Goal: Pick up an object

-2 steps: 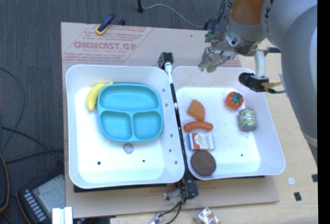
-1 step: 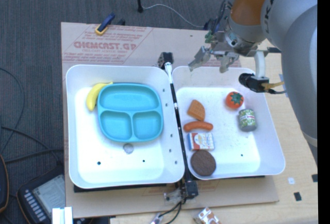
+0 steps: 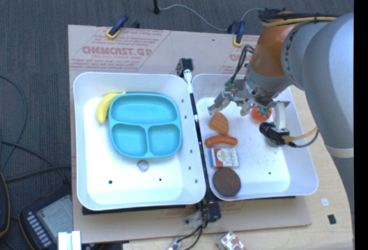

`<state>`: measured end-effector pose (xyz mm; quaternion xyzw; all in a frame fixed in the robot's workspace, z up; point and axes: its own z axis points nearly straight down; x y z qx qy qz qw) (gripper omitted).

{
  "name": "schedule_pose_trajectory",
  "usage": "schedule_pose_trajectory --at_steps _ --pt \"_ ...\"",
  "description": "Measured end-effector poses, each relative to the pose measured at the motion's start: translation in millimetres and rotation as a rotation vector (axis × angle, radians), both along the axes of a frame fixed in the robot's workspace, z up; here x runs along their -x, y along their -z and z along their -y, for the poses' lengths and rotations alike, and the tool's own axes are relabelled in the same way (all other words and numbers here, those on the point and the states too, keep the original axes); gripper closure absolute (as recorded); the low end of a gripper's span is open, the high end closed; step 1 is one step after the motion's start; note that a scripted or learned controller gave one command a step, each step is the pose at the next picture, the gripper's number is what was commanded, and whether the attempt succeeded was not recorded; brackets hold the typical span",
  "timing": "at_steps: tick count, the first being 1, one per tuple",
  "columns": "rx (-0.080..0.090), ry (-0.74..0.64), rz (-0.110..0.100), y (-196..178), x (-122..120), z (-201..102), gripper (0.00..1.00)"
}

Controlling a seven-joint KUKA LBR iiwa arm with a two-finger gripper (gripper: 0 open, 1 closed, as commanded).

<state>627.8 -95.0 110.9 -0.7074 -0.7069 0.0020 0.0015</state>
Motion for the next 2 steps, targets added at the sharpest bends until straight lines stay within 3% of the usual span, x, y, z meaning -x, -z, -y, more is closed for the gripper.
schedule_pose_trajectory --at_steps 1,2 --pt "0.001 -0.001 0.011 23.1 76.8 6.2 0.00" --pt "0.002 0.000 0.015 12.2 75.4 6.6 1.00"
